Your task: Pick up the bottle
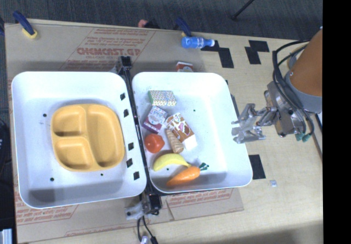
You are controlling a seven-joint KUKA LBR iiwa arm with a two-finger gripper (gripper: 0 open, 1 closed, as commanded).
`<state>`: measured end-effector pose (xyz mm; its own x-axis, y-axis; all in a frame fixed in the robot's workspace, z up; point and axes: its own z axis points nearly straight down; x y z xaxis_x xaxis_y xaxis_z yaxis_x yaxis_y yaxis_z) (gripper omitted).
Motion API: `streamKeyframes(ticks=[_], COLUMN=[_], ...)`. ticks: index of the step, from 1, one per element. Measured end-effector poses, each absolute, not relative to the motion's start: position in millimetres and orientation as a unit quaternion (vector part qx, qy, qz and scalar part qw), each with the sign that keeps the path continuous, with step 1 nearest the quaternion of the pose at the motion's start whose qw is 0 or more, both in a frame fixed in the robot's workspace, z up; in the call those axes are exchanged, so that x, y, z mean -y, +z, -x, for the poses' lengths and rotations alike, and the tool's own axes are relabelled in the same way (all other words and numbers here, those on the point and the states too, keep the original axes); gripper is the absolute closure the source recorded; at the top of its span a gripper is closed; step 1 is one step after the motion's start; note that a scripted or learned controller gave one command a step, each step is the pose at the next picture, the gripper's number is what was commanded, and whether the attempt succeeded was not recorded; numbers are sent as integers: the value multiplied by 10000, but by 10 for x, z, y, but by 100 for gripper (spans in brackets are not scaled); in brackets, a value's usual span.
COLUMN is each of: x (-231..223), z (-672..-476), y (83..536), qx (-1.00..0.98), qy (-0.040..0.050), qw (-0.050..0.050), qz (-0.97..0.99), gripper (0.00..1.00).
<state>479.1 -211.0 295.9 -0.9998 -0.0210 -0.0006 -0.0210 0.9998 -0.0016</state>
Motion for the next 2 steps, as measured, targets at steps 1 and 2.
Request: streamKeyframes(ticks=[1,2], x=[2104,2109], z=[-4822,-4861], y=[2314,2951], qx=[-9874,-9890], qy=[4,-8], qw=[-14,4], qz=[1580,1482], gripper=[100,100])
